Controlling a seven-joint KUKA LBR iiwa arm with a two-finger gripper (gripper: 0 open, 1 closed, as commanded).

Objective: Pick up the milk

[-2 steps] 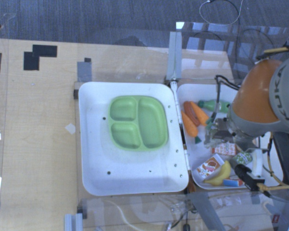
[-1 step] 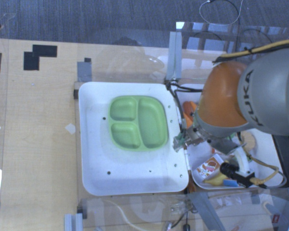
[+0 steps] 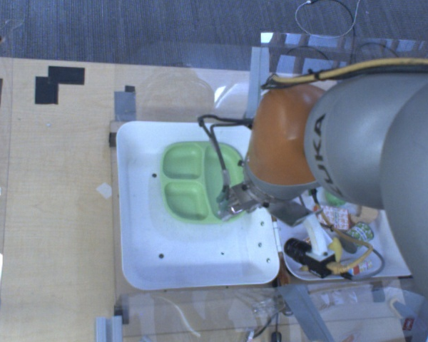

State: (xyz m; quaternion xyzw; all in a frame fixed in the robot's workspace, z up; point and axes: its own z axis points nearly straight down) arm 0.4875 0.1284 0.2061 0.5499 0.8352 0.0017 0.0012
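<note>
Found plenty of open room in the left bin (image 3: 139, 262): bare white floor along its left wall and its near edge, around a green divided plate (image 3: 185, 180) lying flat toward the far right part. Saw the plate's right rim close to the bin's right wall. Found the right bin (image 3: 394, 258) far tighter, crowded with small things packed together and mostly covered from above by the grey arm (image 3: 371, 141) and its orange band. Saw the pale wood counter (image 3: 50, 191) stretching wide to the left of the bins, marked with black tape patches (image 3: 57, 83) near its far edge.

Took the milk (image 3: 357, 231) to be the small white pack with green print in the right bin, just below the arm's edge, pressed among its neighbours near a yellow thing (image 3: 337, 248). Could not tell for sure, with much of it hidden and the print too small to read.

Placed the end effector (image 3: 232, 205) over the left bin, low at the right rim of the green plate, touching it or just short of touching, well apart from the milk. Could not tell whether released or clenched. Traced a black cable (image 3: 210, 141) looping over the plate down to it.
</note>
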